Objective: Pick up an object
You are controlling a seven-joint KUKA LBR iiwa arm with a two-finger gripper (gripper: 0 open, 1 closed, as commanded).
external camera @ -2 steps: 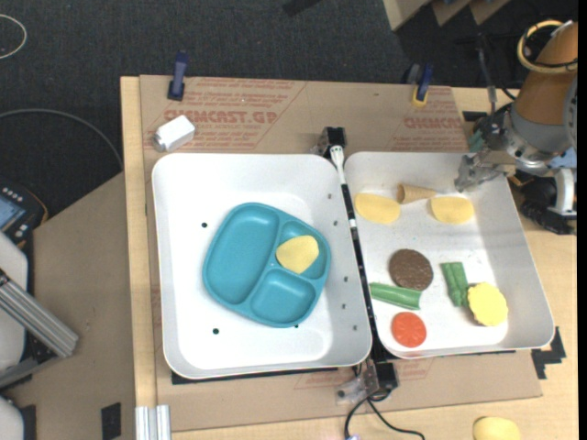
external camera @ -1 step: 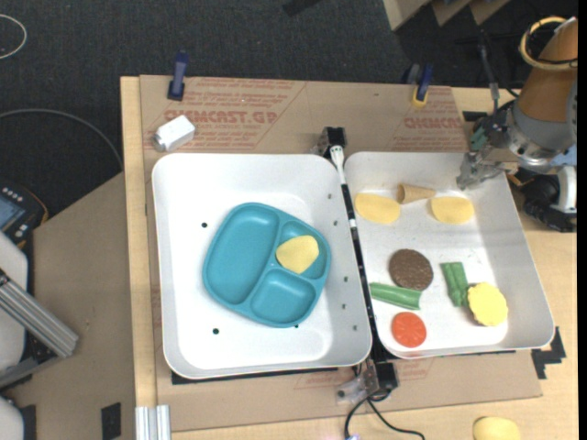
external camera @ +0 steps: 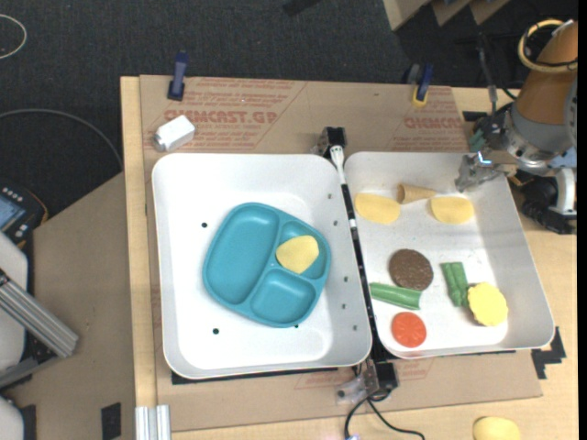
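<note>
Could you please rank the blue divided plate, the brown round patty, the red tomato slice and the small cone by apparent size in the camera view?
1. Blue divided plate, clearly largest.
2. Brown round patty.
3. Red tomato slice, only slightly smaller than the patty, so that order is unsure.
4. Small cone, smallest.

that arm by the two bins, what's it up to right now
The arm's pincer hangs over the top right corner of the right bin, close to a yellow piece and a small cone, with nothing seen in its grip. The other toy foods lie loose in that bin: a brown patty, green pieces and a red round one. In the left bin, a blue divided plate carries one yellow piece.
</note>
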